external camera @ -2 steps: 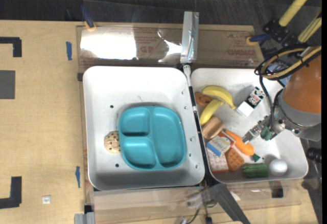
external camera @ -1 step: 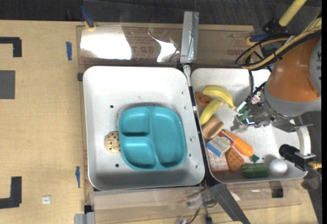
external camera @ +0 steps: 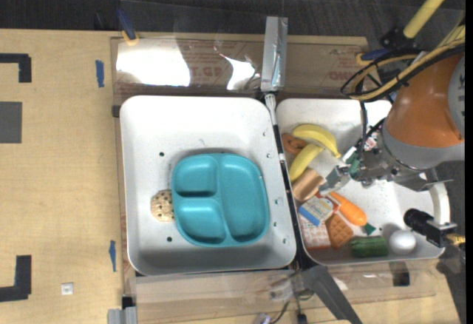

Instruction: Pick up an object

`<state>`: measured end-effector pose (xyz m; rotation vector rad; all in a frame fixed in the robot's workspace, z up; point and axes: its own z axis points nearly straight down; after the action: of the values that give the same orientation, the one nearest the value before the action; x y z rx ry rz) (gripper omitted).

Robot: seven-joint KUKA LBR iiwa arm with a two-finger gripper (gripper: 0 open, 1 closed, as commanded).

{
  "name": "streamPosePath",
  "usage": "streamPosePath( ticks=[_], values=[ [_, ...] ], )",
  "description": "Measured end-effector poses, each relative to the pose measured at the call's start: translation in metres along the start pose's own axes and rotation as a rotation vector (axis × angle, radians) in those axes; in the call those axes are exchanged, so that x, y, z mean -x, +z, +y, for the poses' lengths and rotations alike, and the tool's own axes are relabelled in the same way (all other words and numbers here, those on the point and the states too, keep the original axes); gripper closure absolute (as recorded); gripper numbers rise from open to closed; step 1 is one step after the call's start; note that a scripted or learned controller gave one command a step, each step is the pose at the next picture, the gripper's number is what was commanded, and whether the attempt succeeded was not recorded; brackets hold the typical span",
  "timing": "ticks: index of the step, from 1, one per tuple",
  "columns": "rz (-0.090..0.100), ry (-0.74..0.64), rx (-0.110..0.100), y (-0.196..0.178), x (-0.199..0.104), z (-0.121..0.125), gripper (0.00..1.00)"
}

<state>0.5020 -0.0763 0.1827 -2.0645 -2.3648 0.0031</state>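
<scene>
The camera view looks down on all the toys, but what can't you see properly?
- Cookie: partly hidden under the teal divided plate.
- Gripper: blurred among toys; open or shut unclear.
- Packet: print too small to read.
- Right bin: right side covered by the arm.

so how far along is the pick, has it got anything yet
Nothing looks picked yet. The gripper is low in the right bin, over the pile near the banana and a tan roll-shaped item, but no object can be seen between its fingers. The carrot and other items lie in the bin. The grasp and lift are left. The teal tray sits in the left bin.
</scene>
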Motion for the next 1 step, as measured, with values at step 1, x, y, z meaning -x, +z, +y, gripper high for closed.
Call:
streamPosePath(
  ticks=[1],
  values=[
    [0.001, 0.222, -0.003, 0.0921, 0.0655, -0.0334, 0.0]
  ],
)
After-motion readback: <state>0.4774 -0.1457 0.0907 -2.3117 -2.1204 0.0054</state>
